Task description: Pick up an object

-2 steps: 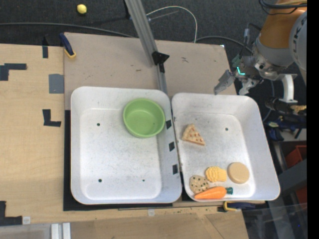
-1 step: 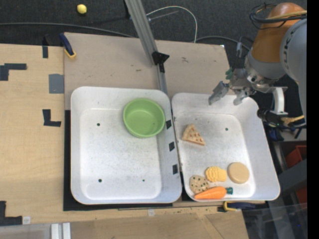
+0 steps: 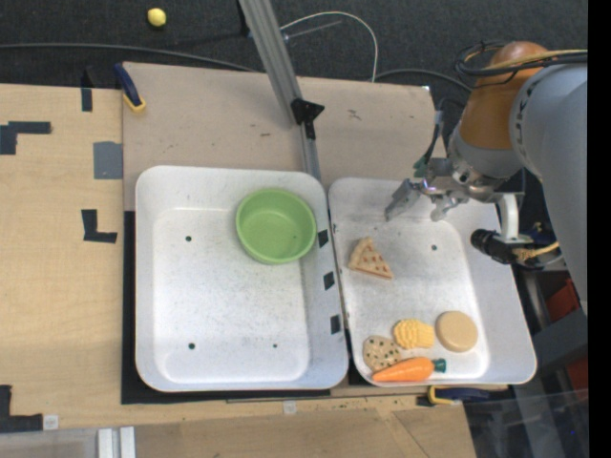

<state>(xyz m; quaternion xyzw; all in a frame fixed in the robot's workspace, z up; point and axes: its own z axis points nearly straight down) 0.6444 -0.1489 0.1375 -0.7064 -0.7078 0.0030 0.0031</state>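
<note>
The right bin (image 3: pixel 496 294) holds a tan wedge-shaped toy slice (image 3: pixel 369 259) near its middle left. Along its front lie a brown cookie (image 3: pixel 380 352), a yellow corn-like piece (image 3: pixel 412 333), a round tan biscuit (image 3: pixel 456 331) and an orange carrot (image 3: pixel 408 370). My gripper (image 3: pixel 420 203) hangs over the back of the right bin, open, with its two fingers spread and nothing between them. It is behind and to the right of the wedge slice, apart from it.
A green bowl (image 3: pixel 275 225) sits at the back right of the left bin (image 3: pixel 172 322). A metal pole (image 3: pixel 277 55) slants down to the bins' divide at the back. A small yellow ball (image 3: pixel 157 16) lies on the dark floor far back left.
</note>
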